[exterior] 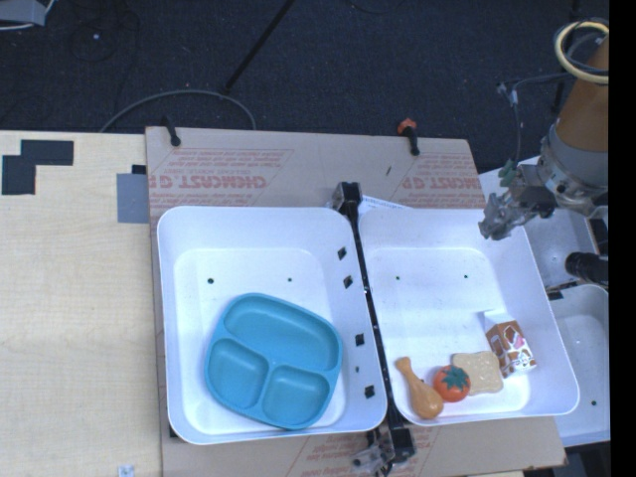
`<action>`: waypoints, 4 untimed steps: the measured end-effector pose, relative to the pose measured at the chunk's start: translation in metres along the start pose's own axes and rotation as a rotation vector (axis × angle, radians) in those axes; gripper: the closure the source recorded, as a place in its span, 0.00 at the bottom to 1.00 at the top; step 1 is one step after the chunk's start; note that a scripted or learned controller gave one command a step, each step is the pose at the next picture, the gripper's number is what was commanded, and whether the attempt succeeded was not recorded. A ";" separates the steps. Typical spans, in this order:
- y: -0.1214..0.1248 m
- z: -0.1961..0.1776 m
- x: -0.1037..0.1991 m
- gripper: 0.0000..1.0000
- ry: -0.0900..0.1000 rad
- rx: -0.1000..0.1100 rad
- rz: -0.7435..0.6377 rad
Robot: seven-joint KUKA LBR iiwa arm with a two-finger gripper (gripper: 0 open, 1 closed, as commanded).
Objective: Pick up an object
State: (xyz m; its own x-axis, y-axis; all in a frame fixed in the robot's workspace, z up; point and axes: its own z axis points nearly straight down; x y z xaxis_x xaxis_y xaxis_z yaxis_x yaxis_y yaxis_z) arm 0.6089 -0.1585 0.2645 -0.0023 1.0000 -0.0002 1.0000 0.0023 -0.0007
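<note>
In the right bin (437, 266), near its front edge, lie a toy chicken drumstick (419, 388), a red tomato (451, 384), a tan slice of toast (479, 372) and a small brown and white packet (511, 347). My gripper (497, 222) hangs at the bin's far right corner, above the rim and well away from these objects. Nothing shows between its fingers.
The left bin (189, 266) holds a blue divided plate (272, 360). A black divider (360, 301) runs between the two bins. Cardboard (268, 172) lies under the bins, with clamps at its back edge. A cable loops near the arm's wrist (581, 137).
</note>
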 end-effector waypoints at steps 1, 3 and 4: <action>-0.016 0.000 0.059 1.00 0.003 0.003 -0.002; -0.046 0.024 0.178 1.00 0.003 0.005 -0.002; -0.060 0.019 0.227 1.00 0.002 0.005 -0.003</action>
State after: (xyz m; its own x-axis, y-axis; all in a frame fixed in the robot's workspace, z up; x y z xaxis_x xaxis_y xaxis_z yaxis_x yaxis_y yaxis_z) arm 0.5486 0.0681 0.2460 -0.0056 1.0000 0.0020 1.0000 0.0056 -0.0059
